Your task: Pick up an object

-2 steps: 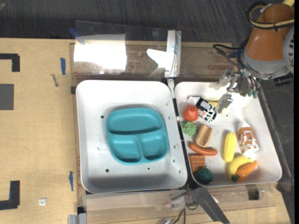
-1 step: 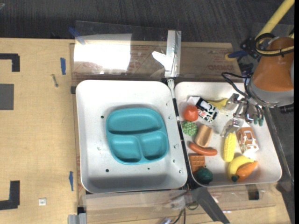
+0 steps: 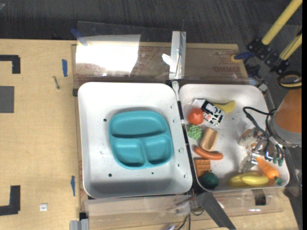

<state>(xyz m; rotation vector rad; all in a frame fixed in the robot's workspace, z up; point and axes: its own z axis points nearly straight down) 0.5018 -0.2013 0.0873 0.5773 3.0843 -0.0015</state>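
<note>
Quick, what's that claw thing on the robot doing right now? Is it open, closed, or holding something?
Tool: low in the right bin, beside the toy carrot; whether it is open, closed or holding anything cannot be told.

You've got two white bins sitting side by side on the tabletop (image 3: 33, 128). The left bin (image 3: 91, 99) has a teal divided tray (image 3: 140, 138) in the middle. The right bin (image 3: 240, 92) is full of toy food: a tomato (image 3: 195, 116), a hot dog (image 3: 208, 153), a waffle (image 3: 202, 166), a banana (image 3: 248, 179) and a carrot (image 3: 267, 167). Your end effector (image 3: 256, 153) is down in the right bin, just above the carrot and banana; can't tell what its grip is doing.
</note>
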